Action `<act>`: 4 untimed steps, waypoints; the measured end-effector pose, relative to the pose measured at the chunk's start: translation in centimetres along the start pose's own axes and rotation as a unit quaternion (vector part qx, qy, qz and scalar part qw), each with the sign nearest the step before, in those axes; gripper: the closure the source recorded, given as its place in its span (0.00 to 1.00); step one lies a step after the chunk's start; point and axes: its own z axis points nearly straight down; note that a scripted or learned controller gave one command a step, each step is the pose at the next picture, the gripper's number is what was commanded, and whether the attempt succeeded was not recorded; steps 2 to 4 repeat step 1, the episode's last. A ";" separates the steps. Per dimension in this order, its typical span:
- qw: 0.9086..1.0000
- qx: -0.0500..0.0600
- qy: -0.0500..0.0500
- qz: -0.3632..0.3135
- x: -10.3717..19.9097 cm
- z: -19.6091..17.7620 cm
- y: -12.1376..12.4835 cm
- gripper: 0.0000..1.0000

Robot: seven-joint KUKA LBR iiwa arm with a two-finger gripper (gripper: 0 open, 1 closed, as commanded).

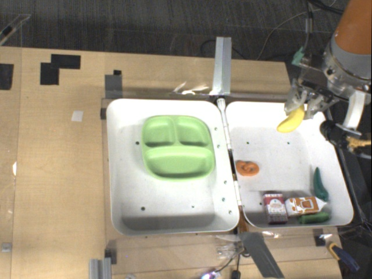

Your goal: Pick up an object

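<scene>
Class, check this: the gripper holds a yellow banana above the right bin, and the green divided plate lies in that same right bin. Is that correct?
Not quite. The camera view shows the plate lying in the left bin, not the right one. The rest stands: the gripper holds the banana above the right bin.

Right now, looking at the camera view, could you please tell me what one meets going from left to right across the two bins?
Green divided plate → orange ring → dark red box → yellow banana between the tool's fingers → green pepper.
</scene>
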 end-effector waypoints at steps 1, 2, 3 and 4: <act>0.994 0.002 0.000 -0.113 0.1 10.5 -5.6 1.00; 0.994 0.002 0.000 -0.113 0.1 10.5 -5.6 1.00; 0.994 0.002 0.000 -0.113 0.1 10.5 -5.6 1.00; 0.994 0.002 0.000 -0.113 0.1 10.5 -5.6 1.00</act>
